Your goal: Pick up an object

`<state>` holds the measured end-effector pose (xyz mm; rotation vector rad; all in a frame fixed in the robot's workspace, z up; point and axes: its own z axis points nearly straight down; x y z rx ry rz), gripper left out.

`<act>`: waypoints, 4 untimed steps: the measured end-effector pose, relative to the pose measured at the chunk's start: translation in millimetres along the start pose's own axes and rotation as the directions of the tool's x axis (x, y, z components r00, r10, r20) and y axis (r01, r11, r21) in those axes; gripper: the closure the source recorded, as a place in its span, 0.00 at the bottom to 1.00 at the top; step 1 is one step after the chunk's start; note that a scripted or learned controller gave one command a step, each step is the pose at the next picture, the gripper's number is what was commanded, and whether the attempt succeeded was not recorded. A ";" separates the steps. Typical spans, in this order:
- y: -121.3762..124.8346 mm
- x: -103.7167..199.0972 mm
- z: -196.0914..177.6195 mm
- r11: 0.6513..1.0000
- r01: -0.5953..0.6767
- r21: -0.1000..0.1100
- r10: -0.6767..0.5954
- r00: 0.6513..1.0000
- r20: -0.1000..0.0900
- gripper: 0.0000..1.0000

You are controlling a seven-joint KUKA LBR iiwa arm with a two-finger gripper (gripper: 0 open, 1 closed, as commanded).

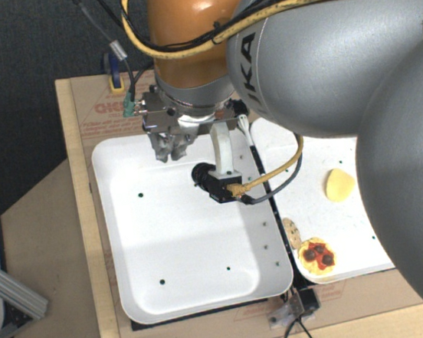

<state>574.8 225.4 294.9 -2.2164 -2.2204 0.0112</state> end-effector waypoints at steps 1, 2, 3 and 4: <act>-8.8 -1.1 -17.9 1.000 -0.001 -0.010 0.001 1.000 -0.003 1.00; -24.4 -1.3 -6.7 1.000 -0.001 -0.003 0.001 1.000 -0.001 1.00; -46.6 -0.9 -22.2 1.000 0.000 -0.005 0.000 1.000 -0.002 1.00; -52.3 -1.0 -27.1 1.000 -0.001 -0.006 0.001 1.000 -0.002 1.00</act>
